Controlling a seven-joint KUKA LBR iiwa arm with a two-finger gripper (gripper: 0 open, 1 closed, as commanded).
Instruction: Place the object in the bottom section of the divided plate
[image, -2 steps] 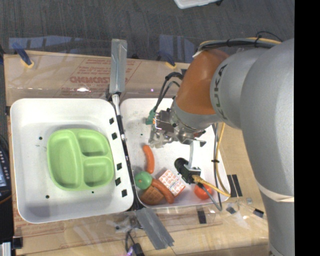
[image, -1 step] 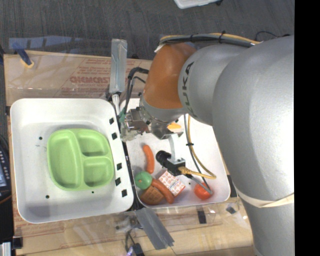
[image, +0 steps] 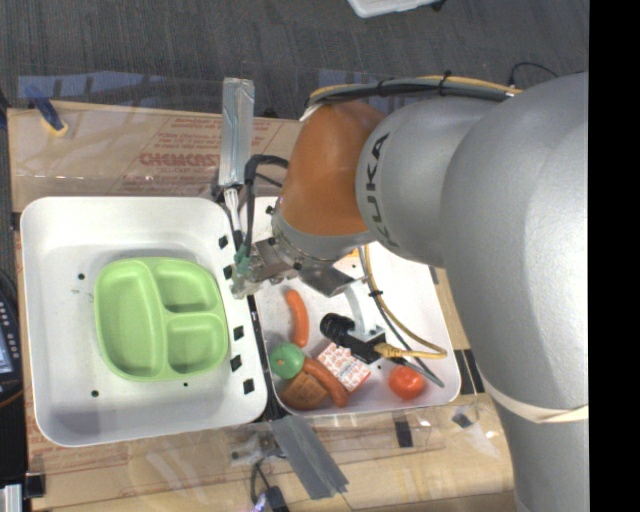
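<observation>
Looming grey at right, my arm (image: 500, 190) reads "KUKA". Its gripper (image: 243, 268) hangs at frame centre; grip state I cannot tell. Green plate (image: 160, 318) sits centre-left; toy food (image: 320, 360) lower centre.

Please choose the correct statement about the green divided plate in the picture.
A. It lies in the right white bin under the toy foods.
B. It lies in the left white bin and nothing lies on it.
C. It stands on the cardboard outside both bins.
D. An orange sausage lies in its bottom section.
B: the green divided plate lies in the left bin with all sections bare, while the toy foods, such as the orange sausage, lie in the right bin.
</observation>
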